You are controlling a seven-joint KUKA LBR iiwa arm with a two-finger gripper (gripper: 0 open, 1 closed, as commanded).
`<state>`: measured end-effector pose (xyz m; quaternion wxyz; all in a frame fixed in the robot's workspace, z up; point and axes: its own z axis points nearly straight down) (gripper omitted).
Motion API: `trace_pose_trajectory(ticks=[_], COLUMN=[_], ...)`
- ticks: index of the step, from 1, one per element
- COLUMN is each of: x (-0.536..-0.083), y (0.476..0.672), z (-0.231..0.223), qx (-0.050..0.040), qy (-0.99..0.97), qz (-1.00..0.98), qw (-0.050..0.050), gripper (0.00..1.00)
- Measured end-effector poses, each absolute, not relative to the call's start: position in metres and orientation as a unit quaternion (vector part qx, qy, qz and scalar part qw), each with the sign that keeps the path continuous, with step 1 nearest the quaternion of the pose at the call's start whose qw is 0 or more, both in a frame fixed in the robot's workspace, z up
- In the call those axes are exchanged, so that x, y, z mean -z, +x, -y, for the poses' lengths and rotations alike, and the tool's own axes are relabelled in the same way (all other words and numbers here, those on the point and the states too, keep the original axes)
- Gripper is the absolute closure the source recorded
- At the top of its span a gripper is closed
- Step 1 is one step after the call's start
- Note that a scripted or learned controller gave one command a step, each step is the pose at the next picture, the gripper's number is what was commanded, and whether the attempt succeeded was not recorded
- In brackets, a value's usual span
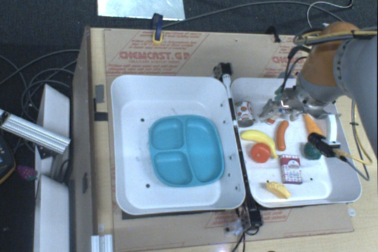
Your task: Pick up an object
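The arm (336, 65) is reaching in over the right bin (342, 186) on the desk (177, 53), and its end effector (275, 107) is hanging low near the bin's upper middle. The step in hand looks like the approach — nothing is between the fingers, and whether they are apart or together is not something this view is showing clearly, so I cannot tell.

All the candidate objects are lying in the right bin. A small can (244, 113) is sitting near the bin's left wall, just beside the end effector. A red sausage-shaped piece (282, 134) is lying below the end effector, with a banana (258, 138) and a tomato (260, 153) close against each other lower left of it. A carrot (311, 124) and a dark green item (312, 150) are lying partly under the arm's wrist hardware. A small red box (290, 169) and a yellow corn-like piece (277, 189) are sitting toward the near edge, apart from the rest. The left bin (136, 91) is holding a blue divided plate (186, 149).

The can and the sausage piece are seeming the nearest targets. The next move is calling for a descent centred on one of them — clear of the neighbours — before closing.
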<state>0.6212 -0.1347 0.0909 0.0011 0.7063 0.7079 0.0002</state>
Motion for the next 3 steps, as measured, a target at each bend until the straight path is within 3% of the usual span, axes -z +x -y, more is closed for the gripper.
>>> trace_pose_trajectory(ticks=[1, 2, 3], x=[-0.084, -0.095, -0.186], y=[0.59, 0.591, 0.577], z=[0.13, 0.13, 0.052], qx=[-0.0001, -0.0009, -0.0019], qy=[0.707, 0.706, 0.706], qz=[-0.708, -0.708, -0.709], qw=[0.0, 0.001, 0.001], gripper=[0.0, 1.0, 1.0])
